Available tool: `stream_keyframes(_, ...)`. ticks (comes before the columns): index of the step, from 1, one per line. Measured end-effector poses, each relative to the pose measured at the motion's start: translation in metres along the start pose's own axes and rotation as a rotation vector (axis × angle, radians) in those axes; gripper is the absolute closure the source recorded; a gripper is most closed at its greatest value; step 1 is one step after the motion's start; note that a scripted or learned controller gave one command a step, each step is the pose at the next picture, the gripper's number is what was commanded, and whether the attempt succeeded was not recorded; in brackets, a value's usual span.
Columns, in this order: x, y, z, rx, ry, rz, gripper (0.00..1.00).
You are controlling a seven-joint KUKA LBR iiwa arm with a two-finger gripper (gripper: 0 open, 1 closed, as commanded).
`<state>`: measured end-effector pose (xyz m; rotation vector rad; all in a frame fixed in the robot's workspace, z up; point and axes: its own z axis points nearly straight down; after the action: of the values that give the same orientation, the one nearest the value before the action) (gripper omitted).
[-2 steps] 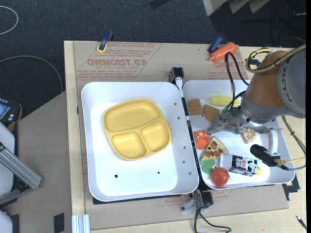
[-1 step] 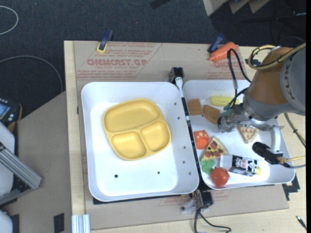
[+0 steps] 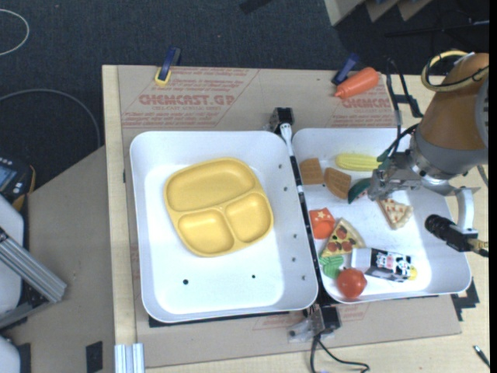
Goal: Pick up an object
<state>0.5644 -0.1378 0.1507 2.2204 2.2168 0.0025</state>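
**Mia:** Where are the jaws (image 3: 386,179)?

**Ben:** Low in the right bin (image 3: 443,274), near its top middle. They hang from the grey arm (image 3: 450,123) with the orange band. I cannot tell if they are open or closed, or if they hold anything. The metal bits hide that.

**Mia:** What is close to them?

**Ben:** A dark green thing (image 3: 359,190) is just to their left. A yellow corn cob (image 3: 356,162) lies above that. A waffle slice (image 3: 396,212) sits just below the jaws.

**Mia:** And farther out?

**Ben:** Two brown bread pieces (image 3: 324,177) are by the left wall of that bin. Lower down there is an orange-red block (image 3: 321,222), a pizza slice (image 3: 342,236), something green (image 3: 332,264), a red tomato (image 3: 351,283) and a little black and white carton (image 3: 390,264).

**Mia:** What is in the left bin (image 3: 155,286)?

**Ben:** A yellow plate (image 3: 217,206) with three parts.

**Mia:** What are the bins on?

**Ben:** A brown bench (image 3: 233,92) with red letters on it. A carrot (image 3: 356,82) lies on it above the right bin. A blue and yellow clamp (image 3: 165,67) is at its top edge.

**Mia:** And the room?

**Ben:** The floor is dark carpet (image 3: 93,22). A thin cable (image 3: 15,29) loops on it at top left.
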Motion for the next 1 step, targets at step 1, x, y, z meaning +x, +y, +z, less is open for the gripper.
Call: stream_keyframes(1, -0.0063, 0.0097, -0.0572, -0.004, -0.001, -0.002, 1.0)
